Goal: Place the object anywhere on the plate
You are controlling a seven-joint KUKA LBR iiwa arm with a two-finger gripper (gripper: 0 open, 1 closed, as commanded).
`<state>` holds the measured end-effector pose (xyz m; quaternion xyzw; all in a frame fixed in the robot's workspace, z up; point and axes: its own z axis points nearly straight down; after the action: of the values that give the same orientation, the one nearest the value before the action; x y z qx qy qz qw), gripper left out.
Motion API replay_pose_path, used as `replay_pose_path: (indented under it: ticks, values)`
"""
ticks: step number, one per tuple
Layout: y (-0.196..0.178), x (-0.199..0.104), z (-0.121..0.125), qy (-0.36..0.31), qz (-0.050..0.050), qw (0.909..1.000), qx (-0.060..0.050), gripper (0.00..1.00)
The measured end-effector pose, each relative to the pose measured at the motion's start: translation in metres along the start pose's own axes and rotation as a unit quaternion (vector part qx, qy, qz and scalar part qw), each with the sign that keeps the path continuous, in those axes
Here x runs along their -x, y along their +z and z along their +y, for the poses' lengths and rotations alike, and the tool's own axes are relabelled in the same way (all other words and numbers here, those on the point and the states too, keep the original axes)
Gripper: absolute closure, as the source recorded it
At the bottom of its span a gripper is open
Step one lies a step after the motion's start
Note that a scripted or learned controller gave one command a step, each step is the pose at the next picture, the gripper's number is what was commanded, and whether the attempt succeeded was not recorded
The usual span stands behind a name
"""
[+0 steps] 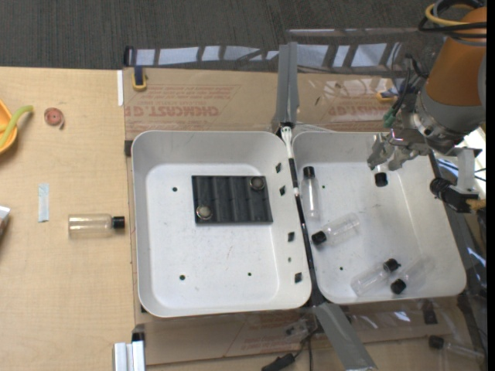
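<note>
Small black-capped vial [380, 179] sits just below the jaws [384, 158].

- Arm [456, 68]: cut off by right and top edges; only wrist end seen.
- Gripper [384, 161]: small, blurred; finger state unclear.
- Yellow object [8, 126]: cut by left edge.
- Clear vials [371, 278] in right bin [433, 230]: see-through bodies faint against white; exact count unsure.

The arm [456, 76] has a broad orange band above a grey wrist section. A black cable [445, 10] loops over the orange part, and thin green and dark wires run beside the wrist. Below sits a silvery metal pincer [384, 157], its details blurred.
</note>
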<state>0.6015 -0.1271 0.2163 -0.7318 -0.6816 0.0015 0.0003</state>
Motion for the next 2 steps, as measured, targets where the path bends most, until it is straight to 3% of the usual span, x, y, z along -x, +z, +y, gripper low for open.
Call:
replay_pose_path:
  ticks: [1,2]
  values:
    - [0.114,-0.009,-0.075,0.029,0.001,0.9996,-0.001,1.00]
    - [0.119,0.081,-0.050,0.065,-0.002,0.9979,0.007,1.00]
